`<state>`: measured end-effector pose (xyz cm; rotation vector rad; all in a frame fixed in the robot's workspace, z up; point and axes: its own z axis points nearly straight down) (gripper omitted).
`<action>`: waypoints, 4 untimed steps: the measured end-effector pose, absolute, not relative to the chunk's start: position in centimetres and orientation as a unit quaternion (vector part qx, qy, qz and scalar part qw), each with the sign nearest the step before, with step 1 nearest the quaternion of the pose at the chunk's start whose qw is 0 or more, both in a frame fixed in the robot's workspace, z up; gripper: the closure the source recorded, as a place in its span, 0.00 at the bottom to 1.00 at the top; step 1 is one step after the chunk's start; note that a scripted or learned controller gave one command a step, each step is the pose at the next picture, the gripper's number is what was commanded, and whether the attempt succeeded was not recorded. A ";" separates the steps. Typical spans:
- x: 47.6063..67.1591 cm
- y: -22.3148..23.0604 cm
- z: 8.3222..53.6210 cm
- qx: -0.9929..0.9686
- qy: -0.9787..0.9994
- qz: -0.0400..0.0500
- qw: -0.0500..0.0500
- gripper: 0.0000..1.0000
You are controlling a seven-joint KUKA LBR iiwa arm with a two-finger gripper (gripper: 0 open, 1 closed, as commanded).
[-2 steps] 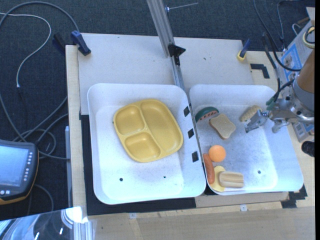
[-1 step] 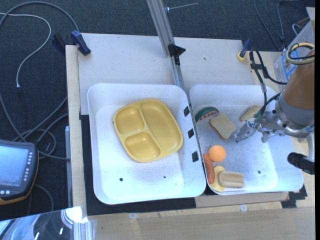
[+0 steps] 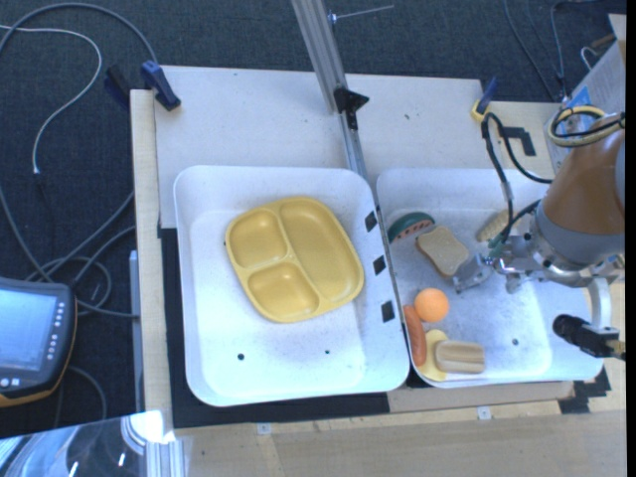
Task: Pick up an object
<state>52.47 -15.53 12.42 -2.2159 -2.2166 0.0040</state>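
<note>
In the right white bin [image 3: 517, 361], the pincer [image 3: 475, 274] hangs just beside the tan toast-shaped slice [image 3: 443, 250]; its grip I cannot tell. The slice looks light, stiff and flat, best taken across its edges

Two white bins [image 3: 199, 266] are seen on a pale bench. A mustard-yellow divided plate [image 3: 293, 258] is seen well left of the gripper [image 3: 475, 274], which is metallic grey under an orange band [image 3: 588, 192]. Just left of the fingers, a tan bread slice [image 3: 443, 251] and a green-rimmed red watermelon piece [image 3: 409, 228] are spotted; below-left, an orange ball [image 3: 431, 305], orange-red carrot [image 3: 414, 333] and beige-and-yellow piece [image 3: 455, 357].
</note>
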 end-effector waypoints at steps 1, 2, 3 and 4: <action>52.7 -15.5 13.8 -0.707 -0.708 -0.001 0.000 1.00; 52.6 -14.5 19.3 -0.706 -0.708 -0.002 -0.003 1.00; 53.6 -14.5 24.1 -0.706 -0.708 -0.002 -0.003 1.00; 53.8 -14.5 27.9 -0.706 -0.708 -0.002 -0.003 1.00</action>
